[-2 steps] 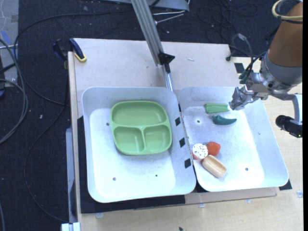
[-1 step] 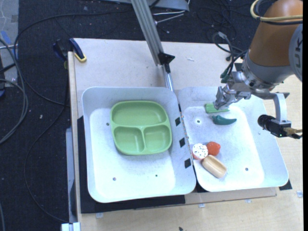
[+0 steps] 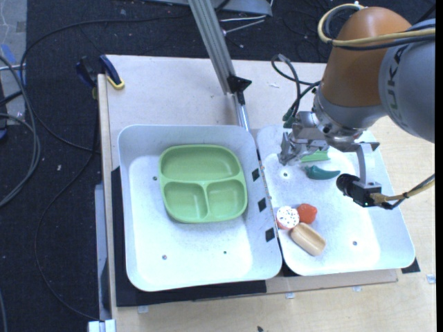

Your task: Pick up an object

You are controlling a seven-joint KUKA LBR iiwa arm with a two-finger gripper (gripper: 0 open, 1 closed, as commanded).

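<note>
I am hovering my claw [image 3: 289, 151] low over the right bin [image 3: 387, 244], beside the teal piece [image 3: 321, 172]; whether its grip is closed, I cannot tell; nothing is looking lifted; the pick is remaining undone.

Even, bright overhead light; slightly soft picture.

You are seeing the white bins [image 3: 208, 268] glaring almost to washout, the arm [image 3: 377, 61] casting only a faint shadow, and fine detail blurring slightly while the dark floor [image 3: 48, 185] is losing detail.
</note>
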